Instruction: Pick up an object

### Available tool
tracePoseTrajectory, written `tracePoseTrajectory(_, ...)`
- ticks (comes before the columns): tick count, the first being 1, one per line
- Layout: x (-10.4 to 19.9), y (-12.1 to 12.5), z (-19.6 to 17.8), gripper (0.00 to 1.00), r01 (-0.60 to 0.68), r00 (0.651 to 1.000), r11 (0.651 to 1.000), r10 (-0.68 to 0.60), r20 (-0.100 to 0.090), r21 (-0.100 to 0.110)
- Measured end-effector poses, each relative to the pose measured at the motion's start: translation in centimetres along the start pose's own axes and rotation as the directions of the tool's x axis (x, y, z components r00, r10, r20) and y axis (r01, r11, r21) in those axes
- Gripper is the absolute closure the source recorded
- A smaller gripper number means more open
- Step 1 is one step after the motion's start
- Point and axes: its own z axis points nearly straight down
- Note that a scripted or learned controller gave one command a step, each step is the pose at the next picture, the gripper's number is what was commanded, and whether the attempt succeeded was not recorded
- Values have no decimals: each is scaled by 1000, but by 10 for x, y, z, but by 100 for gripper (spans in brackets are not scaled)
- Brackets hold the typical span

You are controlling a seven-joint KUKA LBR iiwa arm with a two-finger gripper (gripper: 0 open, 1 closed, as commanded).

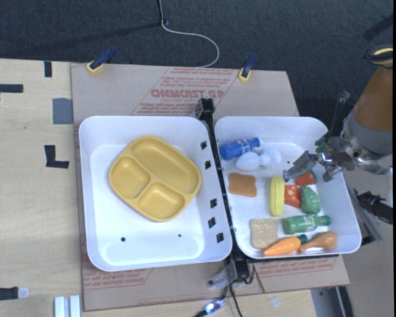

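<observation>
Gripper (315, 162) hangs at right of frame, fingers spread, nothing in them; red toy (292, 195) sits just below in the right bin (354, 224); looks light, hard, slick; pinch its middle.

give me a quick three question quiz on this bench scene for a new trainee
1. True or false: the yellow tray lies in the left bin.
2. Which lies nearest the gripper? A) blue bottle B) carrot C) red piece
3. Fill in: the green bottle lies on its ____.

Key
1. True
2. C
3. side
</observation>
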Motion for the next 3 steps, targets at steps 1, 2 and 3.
tracePoseTrajectory(1, 0, 3, -7, 0, 4, 1000, 1000, -3, 3, -13)
tracePoseTrajectory(2, 0, -5, 40, 0, 3, 1000, 1000, -3, 2, -8)
tracePoseTrajectory(3, 12, -4, 94, 0, 4, 1000, 1000, -4, 1, -7)
